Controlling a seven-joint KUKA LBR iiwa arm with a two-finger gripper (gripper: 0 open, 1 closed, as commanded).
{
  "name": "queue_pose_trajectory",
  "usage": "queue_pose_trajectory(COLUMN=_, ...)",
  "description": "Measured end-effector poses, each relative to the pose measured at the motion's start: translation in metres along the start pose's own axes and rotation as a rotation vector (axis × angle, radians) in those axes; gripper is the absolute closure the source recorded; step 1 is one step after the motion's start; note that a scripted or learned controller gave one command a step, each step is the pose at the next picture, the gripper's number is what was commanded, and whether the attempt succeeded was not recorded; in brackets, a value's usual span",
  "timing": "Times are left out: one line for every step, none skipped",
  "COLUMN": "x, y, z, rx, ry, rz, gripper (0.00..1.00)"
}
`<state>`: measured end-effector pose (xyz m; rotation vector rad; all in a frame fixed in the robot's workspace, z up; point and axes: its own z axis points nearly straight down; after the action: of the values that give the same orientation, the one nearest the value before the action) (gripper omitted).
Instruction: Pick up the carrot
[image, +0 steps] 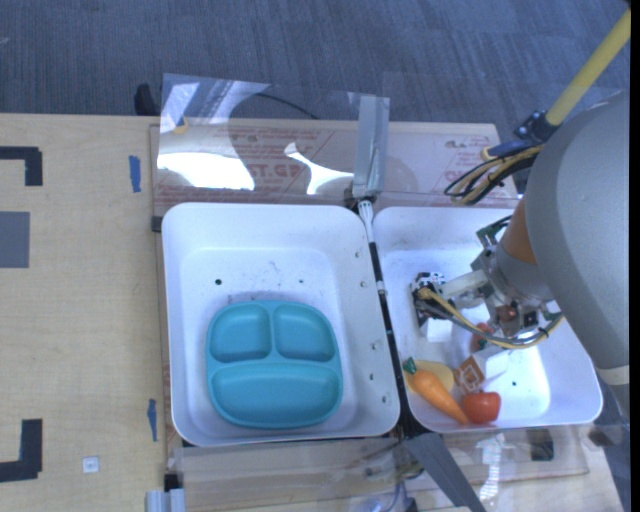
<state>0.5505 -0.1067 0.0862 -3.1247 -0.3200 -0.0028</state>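
The carrot (434, 391) is orange with a green stub at its upper-left end. It lies at a slant near the front edge of the right bin (570, 390). My gripper (466, 325) hangs over the middle of that bin, up and to the right of the carrot and apart from it. Cables and the wrist cover much of the gripper. Nothing shows held in it.
A red tomato (482, 407) touches the carrot's right end. A brown block (468, 375) and a pale yellow piece (433, 368) lie just behind the carrot. The left bin (190, 250) holds a teal divided plate (273, 362). The grey arm (585, 250) fills the right side.
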Motion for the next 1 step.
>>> queue_pose_trajectory(x=0.0009, y=-0.0004, z=-0.011, rx=0.0, ry=0.001, rz=-0.004, gripper=1.0)
